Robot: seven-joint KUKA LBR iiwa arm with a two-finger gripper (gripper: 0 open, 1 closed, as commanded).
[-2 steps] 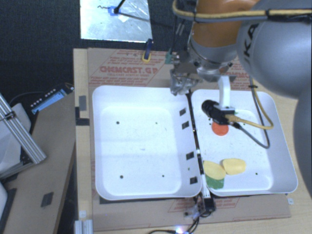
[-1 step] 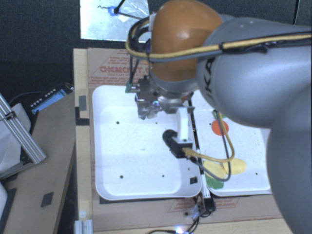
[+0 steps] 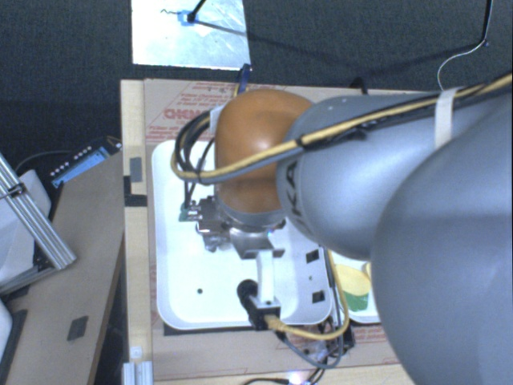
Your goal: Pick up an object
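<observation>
Arm: a grey arm (image 3: 385, 191) with an orange band (image 3: 252, 147) reaches in from the right and covers much of both bins.
Claw: the claw (image 3: 212, 233) sits just below the orange band, over the left bin. Whether it is released or clenched cannot be told from above.
Left bin: the white left bin (image 3: 172, 295) has a tiny dark speck (image 3: 199, 289) on its floor near the front, too small to identify.
Right bin: a sliver of the right bin (image 3: 365, 318) shows under the arm.
Task's thing: a yellow and green object (image 3: 353, 285) lies in the right bin, close to the side nearest the left bin. It is partly covered by the arm and well apart from the claw.
Surface: a cardboard sheet (image 3: 172, 107) with red print lies under the bins.
Risk: the claw may come down on bare floor and lift nothing, because the likely target lies in the other bin.
Second risk: the speck may be too slight to grasp.
</observation>
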